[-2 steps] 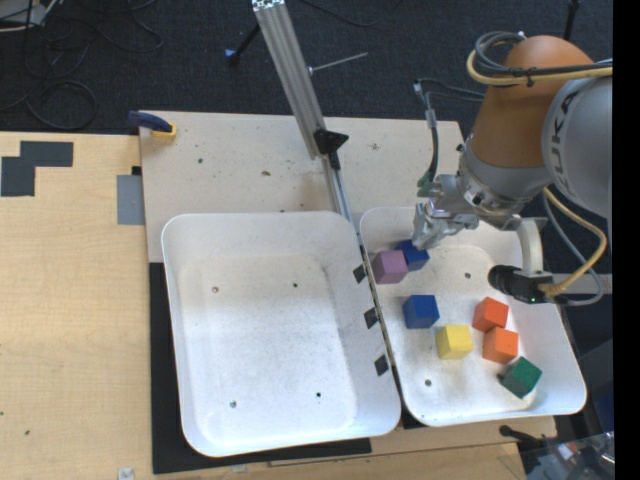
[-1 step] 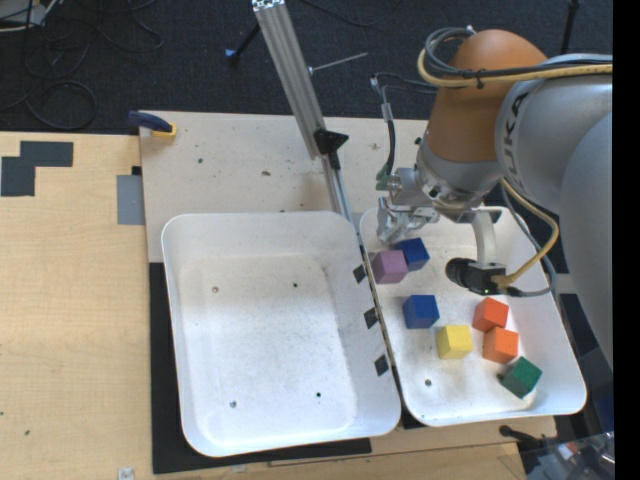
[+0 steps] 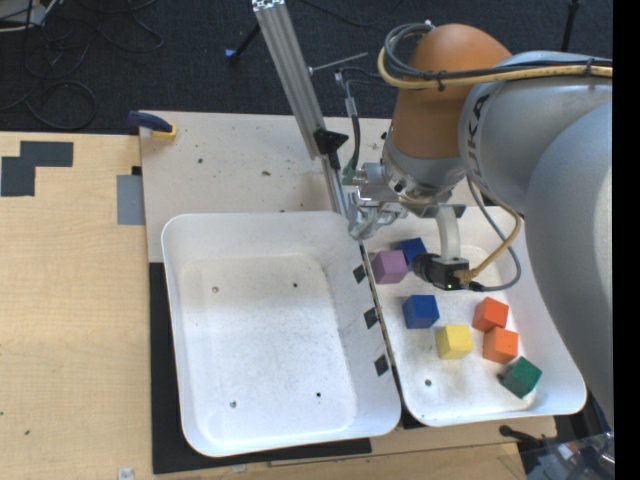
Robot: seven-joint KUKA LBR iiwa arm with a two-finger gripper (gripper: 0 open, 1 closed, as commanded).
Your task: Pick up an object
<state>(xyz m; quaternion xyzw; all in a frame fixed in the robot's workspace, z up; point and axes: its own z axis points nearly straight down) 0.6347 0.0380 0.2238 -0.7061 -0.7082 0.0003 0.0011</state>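
1. A pale wooden tabletop [image 3: 70,298] is seen at far left, marked with dark grey patches near its upper edge.
2. A blue-and-yellow clamp [image 3: 150,123] is noted at the back left corner of the speckled board under the bins.
3. The left bin [image 3: 185,368] is seen as a shallow white tray, dotted with dark specks.
4. A slanted metal rail [image 3: 295,78], topped with a checkered tag, rises from behind the seam between the two bins.
5. The hand [image 3: 368,216] is found over the back left corner of the right bin, just above the purple cube; whether its fingers are spread or pressed together cannot be told, and nothing is seen between them.
6. In the right bin [image 3: 560,403] the cubes are logged: a purple cube [image 3: 389,265] beside the dividing wall, a blue cube [image 3: 411,250] touching it behind, a second blue cube [image 3: 421,311] nearer the front, then a yellow cube [image 3: 454,341].
7. Further right, two orange cubes [image 3: 490,314] [image 3: 500,344] lie close together, with a green cube [image 3: 521,376] nearest the front rim.
8. The grey arm [image 3: 560,158], with its orange band [image 3: 445,58], is recorded entering from the right.
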